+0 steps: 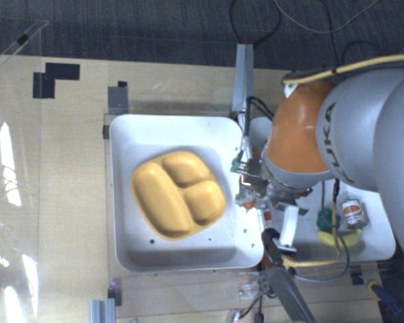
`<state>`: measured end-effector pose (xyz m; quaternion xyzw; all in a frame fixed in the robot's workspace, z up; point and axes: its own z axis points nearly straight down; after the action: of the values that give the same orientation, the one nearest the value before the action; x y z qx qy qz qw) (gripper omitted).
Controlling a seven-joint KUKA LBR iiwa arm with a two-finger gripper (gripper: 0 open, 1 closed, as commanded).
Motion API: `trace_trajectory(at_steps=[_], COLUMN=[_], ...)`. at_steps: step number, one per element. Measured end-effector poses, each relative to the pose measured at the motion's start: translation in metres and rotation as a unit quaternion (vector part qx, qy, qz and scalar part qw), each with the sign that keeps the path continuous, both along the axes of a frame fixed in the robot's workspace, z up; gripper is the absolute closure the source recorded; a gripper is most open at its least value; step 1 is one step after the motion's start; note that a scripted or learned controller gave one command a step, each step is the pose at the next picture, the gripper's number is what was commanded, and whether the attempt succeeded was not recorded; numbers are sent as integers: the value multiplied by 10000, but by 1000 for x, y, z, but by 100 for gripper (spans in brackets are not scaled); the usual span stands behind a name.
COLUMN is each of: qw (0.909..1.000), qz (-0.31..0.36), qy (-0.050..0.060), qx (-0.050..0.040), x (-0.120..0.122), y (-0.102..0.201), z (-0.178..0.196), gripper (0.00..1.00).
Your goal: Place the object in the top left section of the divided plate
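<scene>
A yellow divided plate [178,194] with three hollows lies in the middle of the left bin [124,241], one long hollow on its left and two smaller ones on its right. My gripper [254,188] hangs under the grey and orange arm, over the wall between the two bins and just right of the plate's edge. The wrist hides most of it. In the right bin [384,244], beside the arm, lie a small red and white can [353,212], a yellow banana [338,239] and a green item [324,218].
The arm's bulk covers most of the right bin. A grey metal post [242,79] stands at the back between the bins. Cables run over the dark floor behind the bench.
</scene>
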<state>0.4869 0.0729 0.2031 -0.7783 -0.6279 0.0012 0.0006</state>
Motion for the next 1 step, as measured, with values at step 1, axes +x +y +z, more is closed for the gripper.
trace_trajectory(at_steps=[1], qw=[9998], qz=[-199], qy=[-4], qx=[1], x=[27], y=[31], z=[-11], gripper=[100])
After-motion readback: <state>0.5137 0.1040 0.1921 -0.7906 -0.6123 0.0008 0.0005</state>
